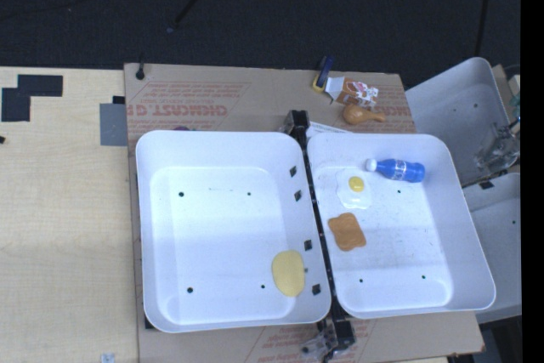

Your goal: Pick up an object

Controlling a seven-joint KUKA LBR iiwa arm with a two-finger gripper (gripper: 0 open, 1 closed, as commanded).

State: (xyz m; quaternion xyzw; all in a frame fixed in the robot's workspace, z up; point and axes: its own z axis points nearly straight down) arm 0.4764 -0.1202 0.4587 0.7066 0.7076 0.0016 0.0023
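Observation:
In the right bin (459, 268) a blue bottle (398, 170) with a white cap lies on its side near the far wall. A toy fried egg (355, 190) lies just left of it, and a brown toast slice (347, 232) sits a little nearer the front. A yellow oval piece (288, 273) rests in the left bin (170, 268), at its front right corner beside the divider.
Both bins stand on a cardboard sheet (212, 102). Behind the right bin, on the cardboard, lie a brown toy drumstick (360, 115), a small wrapper (355, 89) and a blue-yellow item (322, 74). A grey-white panel (463, 102) rises at the right.

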